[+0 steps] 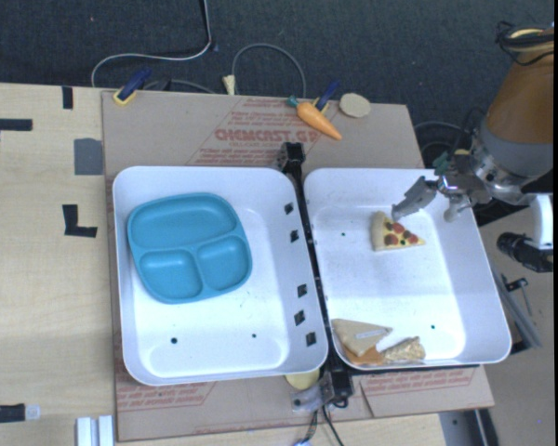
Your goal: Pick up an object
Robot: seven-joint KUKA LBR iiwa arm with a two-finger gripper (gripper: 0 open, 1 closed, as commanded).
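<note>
A pizza slice toy lies in the upper middle of the right white bin. A sandwich-like toy rests near that bin's front edge. My gripper hangs over the bin's upper right, just up and to the right of the pizza slice. Its two fingers are spread apart with nothing between them, and the left finger points down toward the slice.
A blue divided plate sits in the left bin. An orange carrot toy and a beige disc lie on the cardboard behind the bins. Cables run across the dark floor at the back.
</note>
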